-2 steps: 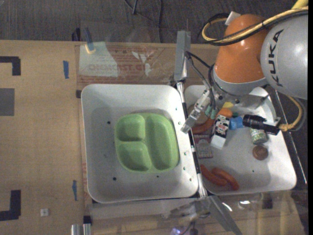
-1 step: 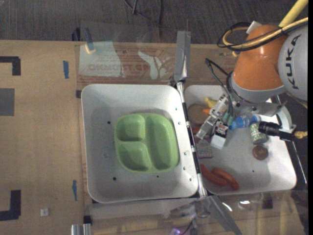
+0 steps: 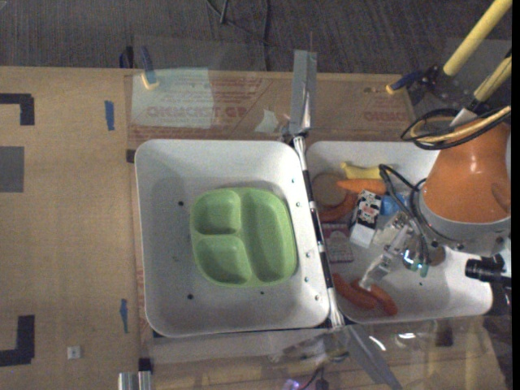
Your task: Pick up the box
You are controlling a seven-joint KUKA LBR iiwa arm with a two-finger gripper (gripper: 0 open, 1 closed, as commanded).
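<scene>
The arm enters from the right; its orange band sits over the right bin (image 3: 475,299), and the end effector (image 3: 398,254) hangs low above the bin's left-centre. Whether the end effector is open or closed cannot be told: the tip reads as glare and cabling.

Task object: the box (image 3: 367,212), small and white with dark printed marks, lies in the right bin just up-left of the end effector. It is crowded. A brown round item (image 3: 328,188) sits to its left, an orange carrot-like piece (image 3: 357,187) and a yellow banana-like piece (image 3: 362,170) above it, and a flat card-like item (image 3: 339,249) below-left. A red-orange sausage-like piece (image 3: 364,295) lies near the bin's front edge. The left bin (image 3: 162,169) carries a green divided tray (image 3: 244,236).

Judgement: this is the approach stage, with no grasp evident. To do it well:
- shift the tip up-left until it is centred over the box, not over bare bin floor;
- turn the wrist so the grasp spans the box's narrower dimension;
- descend vertically, keeping off the carrot-like piece and the card;
- confirm the hold before lifting, since neighbouring items could be pinched or dragged along.
</scene>
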